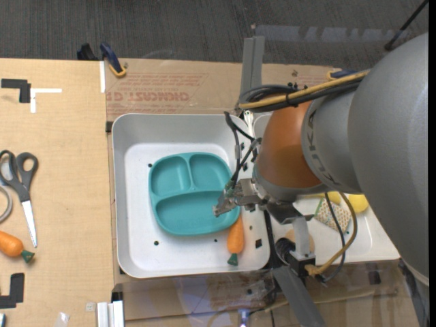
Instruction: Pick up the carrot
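From my remote seat I saw the arm [354,121] reaching in from three o'clock, its orange band over the divide between the two bins and its end effector [226,207] low at the teal plate's [184,193] four o'clock edge; I could not tell whether it was clenched or released. The carrot [236,238] lay in the left bin [129,203], at six o'clock from the end effector, just beside the plate's rim.
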Robot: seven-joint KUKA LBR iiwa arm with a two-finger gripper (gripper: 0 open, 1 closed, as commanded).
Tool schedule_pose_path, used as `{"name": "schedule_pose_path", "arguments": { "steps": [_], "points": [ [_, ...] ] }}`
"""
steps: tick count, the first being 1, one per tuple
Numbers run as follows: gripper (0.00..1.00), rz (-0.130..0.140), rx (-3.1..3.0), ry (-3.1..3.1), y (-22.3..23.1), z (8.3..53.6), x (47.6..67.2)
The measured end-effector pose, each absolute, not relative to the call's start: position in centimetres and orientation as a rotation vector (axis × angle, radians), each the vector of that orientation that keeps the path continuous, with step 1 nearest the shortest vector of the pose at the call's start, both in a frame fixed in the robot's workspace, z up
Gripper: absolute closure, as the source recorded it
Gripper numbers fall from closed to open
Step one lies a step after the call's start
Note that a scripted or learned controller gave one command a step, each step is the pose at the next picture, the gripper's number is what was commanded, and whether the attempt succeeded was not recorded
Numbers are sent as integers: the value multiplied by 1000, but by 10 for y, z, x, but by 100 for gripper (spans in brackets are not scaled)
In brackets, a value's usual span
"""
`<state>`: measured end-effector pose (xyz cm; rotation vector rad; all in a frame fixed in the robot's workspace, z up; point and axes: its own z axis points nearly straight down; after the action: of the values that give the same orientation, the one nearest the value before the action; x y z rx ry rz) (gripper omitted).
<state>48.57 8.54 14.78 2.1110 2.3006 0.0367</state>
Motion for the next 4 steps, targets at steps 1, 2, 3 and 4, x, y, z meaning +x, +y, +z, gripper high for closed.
{"name": "schedule_pose_path", "arguments": {
  "steps": [1,2,3,4],
  "points": [
    [0,54,1970,2408,91,141,490],
    [0,-5,2357,2078,42,191,478],
    [0,-9,2460,1955,57,190,490],
    [0,-9,2567,1815,22,190,477]
  ]
}}
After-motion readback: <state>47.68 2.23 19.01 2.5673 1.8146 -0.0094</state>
